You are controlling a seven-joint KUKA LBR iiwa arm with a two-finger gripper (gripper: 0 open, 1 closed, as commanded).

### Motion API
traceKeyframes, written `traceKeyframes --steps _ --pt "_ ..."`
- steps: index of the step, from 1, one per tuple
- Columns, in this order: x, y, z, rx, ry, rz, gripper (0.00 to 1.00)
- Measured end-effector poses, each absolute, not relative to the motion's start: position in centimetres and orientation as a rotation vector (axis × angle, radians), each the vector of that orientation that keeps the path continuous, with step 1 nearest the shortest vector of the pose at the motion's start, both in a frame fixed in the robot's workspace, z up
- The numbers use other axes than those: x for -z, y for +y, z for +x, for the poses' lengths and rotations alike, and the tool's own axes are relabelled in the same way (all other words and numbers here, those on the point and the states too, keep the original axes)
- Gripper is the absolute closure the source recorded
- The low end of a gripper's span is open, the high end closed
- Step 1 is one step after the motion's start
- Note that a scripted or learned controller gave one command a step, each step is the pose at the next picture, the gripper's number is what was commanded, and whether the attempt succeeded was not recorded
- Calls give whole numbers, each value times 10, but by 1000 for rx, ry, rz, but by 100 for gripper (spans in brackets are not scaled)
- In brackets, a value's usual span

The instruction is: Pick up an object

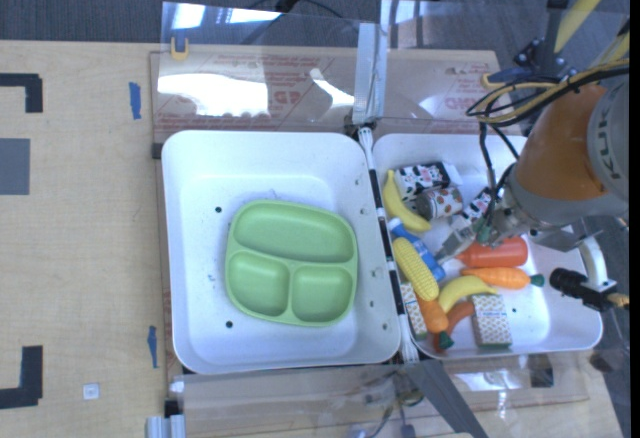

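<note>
The gripper (487, 224) hangs low over the crowded right white bin (570, 326), finger state impossible to tell, just beside the red-orange plastic toy (497, 253), so neighbouring toys could block a clean grasp.

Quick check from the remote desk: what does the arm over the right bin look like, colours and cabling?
The arm is grey with a broad orange band above the wrist. Black and yellow cables loop along it. The gripper end is dark metal.

Bright, even light from above; white glare streaks the clear plastic panels (260, 76) behind the shallow white bins (190, 226). Shadows soft, focus mildly soft.
</note>
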State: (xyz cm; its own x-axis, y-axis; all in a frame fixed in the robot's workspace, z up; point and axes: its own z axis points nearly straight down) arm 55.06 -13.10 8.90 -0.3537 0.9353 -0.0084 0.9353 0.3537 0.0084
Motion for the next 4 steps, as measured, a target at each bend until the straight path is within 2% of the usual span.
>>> traceKeyframes --steps 1,2,3,4 --pt "-173 -216 609 -1 2575 1791 0" --pt "-161 -175 621 -1 2700 1606 0" --pt "-120 -170 623 -1 2744 1527 0" --pt "-86 -170 649 -1 2841 1326 0"
